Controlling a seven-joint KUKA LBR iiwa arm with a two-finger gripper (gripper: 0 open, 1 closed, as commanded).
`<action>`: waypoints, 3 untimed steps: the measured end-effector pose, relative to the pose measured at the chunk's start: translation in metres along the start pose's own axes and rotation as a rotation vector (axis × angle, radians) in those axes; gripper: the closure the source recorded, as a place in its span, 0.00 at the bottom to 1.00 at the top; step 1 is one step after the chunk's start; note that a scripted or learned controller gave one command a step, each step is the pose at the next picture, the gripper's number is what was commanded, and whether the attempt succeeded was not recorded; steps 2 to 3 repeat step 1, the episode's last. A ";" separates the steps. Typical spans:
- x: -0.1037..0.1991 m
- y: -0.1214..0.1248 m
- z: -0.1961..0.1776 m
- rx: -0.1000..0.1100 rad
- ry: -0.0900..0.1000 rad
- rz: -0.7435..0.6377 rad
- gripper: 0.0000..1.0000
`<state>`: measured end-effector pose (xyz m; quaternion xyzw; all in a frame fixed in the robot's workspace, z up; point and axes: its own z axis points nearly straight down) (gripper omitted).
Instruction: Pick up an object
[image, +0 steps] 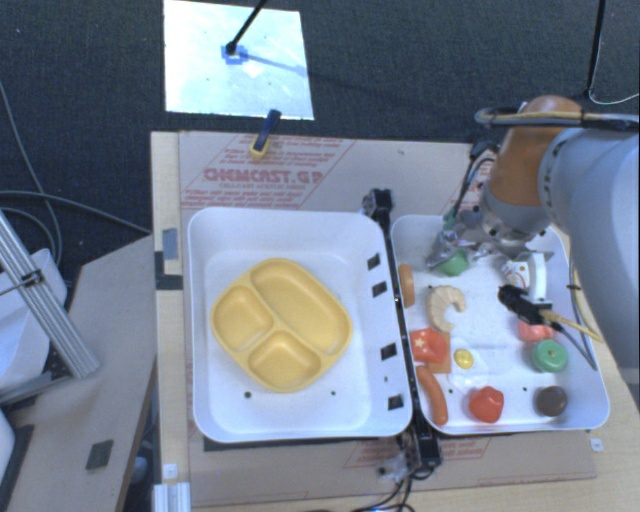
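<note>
My gripper (447, 252) is down at the far left part of the right bin (590, 400). A small green object (456, 265) lies right under its tip and touches it; whether it is gripped is hidden. Just in front lies a pale curled pastry (447, 303). A tan bun (407, 283) rests against the bin's left wall.
The right bin also holds a red pepper piece (428, 345), a small yellow piece (463, 357), an orange sausage (432, 392), a red tomato (486, 403), a brown ball (550, 400) and a green ring (549, 354). A yellow divided plate (280, 322) sits in the left bin (215, 240).
</note>
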<state>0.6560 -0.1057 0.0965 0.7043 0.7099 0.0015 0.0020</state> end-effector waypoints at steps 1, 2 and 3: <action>0.059 -0.026 -0.095 -0.004 0.003 -0.002 1.00; 0.059 -0.026 -0.095 -0.004 0.003 -0.002 1.00; 0.059 -0.026 -0.095 -0.004 0.003 -0.002 1.00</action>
